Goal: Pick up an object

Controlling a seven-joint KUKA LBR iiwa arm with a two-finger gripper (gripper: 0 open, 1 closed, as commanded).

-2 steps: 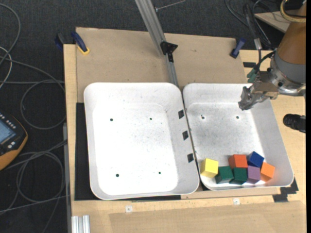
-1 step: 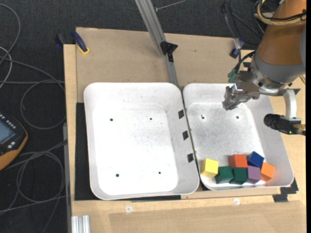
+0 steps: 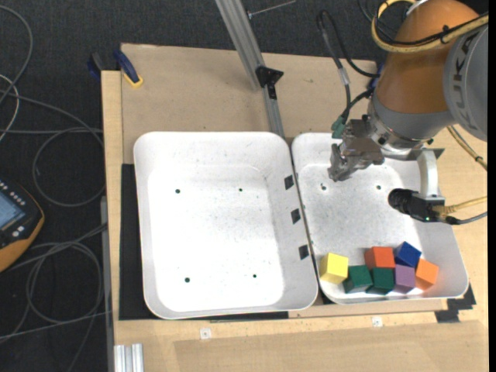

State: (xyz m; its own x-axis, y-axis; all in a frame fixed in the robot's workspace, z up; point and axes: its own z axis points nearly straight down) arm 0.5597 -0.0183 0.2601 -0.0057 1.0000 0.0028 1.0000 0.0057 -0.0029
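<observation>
Pincer (image 3: 341,170) hangs over right bin (image 3: 349,208), blocks (image 3: 380,270) well apart

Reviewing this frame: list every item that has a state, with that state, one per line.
gripper: above the far end of the right bin, nothing visible between its fingers.
right bin: holds blocks clustered along its near edge.
yellow block: resting at the left end of the cluster.
blue block: resting, tilted, among the others.
left bin: flat on the bench.
</observation>
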